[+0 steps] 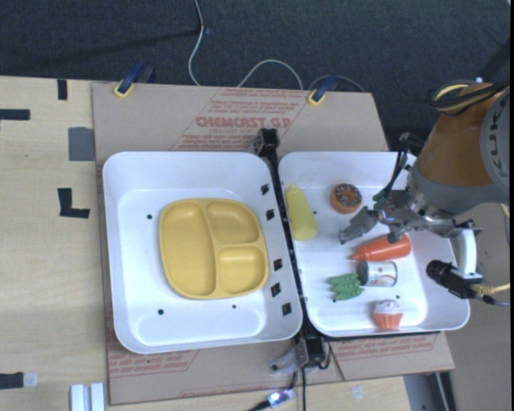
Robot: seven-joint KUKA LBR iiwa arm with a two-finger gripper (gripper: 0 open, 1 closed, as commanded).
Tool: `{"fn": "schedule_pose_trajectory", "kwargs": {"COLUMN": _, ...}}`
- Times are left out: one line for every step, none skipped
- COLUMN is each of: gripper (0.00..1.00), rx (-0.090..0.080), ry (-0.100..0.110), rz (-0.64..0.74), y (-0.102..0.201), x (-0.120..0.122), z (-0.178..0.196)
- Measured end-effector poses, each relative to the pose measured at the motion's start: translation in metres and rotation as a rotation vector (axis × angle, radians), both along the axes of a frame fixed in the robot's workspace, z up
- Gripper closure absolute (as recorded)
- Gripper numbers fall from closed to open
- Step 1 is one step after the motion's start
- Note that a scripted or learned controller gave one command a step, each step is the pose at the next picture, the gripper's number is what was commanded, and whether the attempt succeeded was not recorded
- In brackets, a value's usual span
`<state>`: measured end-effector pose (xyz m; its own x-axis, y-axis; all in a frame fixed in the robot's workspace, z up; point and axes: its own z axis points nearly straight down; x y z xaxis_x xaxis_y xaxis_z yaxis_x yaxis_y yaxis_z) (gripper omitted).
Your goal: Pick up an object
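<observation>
Your arm reaches in from the right over the right bin (428, 319), its gripper (370, 221) hanging low above the bin floor, just above the left end of the orange carrot (384, 248). The dark fingers (357, 228) stand slightly apart with nothing between them; how wide they are set you cannot tell from this slant. Around the carrot lie a small can (380, 273) just below it, a green toy (348, 286) to the can's left, a cupcake (387, 313) near the bin's front wall, a round brown donut (345, 197) up toward the back, and a yellow corn cob (301, 213) beside the divider. In the left bin (128, 255) sits a yellow divided plate (212, 247).
</observation>
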<state>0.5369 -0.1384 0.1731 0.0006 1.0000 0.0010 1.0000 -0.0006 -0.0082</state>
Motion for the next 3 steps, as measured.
{"fn": "schedule_pose_trajectory", "kwargs": {"gripper": 0.00, "rx": -0.002, "ry": -0.008, "rz": 0.002, "y": 0.007, "x": 0.002, "z": -0.059}}
{"fn": "schedule_pose_trajectory", "kwargs": {"gripper": 1.00, "rx": -0.002, "ry": -0.012, "rz": 0.004, "y": 0.008, "x": 0.004, "z": -0.046}}
{"fn": "schedule_pose_trajectory", "kwargs": {"gripper": 1.00, "rx": -0.002, "ry": -0.010, "rz": 0.002, "y": 0.004, "x": -0.002, "z": -0.001}}
